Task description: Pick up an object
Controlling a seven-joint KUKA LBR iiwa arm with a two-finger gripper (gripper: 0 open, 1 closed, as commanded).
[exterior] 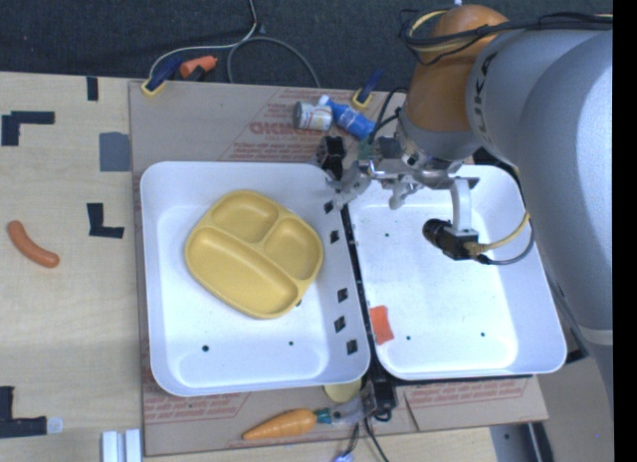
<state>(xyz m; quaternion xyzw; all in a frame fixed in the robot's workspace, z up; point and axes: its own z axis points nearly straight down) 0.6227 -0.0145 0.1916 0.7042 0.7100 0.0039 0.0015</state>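
1. The grey arm (557, 151) comes in from 3 o'clock and covers the upper right of the view. Its orange band (443, 62) sits at about 1 o'clock, above the wrist. The wrist points down and toward 9 o'clock, over the far edge of the right bin.
2. The brown cardboard sheet (239, 136) lies under both bins. It carries red printed writing near 12 o'clock and along the lower edge, but the letters are too small and partly hidden, so I cannot read them.
3. The left bin (169, 350) holds a yellow divided plate (255, 251), which lies flat near the bin's middle, a little toward 11 o'clock. It has three compartments.
4. The right bin (468, 350) has a small orange tag (380, 325) at its 9 o'clock wall.
5. The gripper (343, 166) is at the far end of the wall between the bins, near 12 o'clock. Whether it is apart or together I cannot tell; nothing is seen in it.
6. A toy carrot (282, 424) lies on the cardboard at 6 o'clock, outside the bins.
7. A toy sausage (33, 244) lies on the wooden bench (60, 350) at 9 o'clock, well apart from the bins.
8. A small blue and white bottle (333, 115) lies at 12 o'clock behind the bins; its label is not readable.
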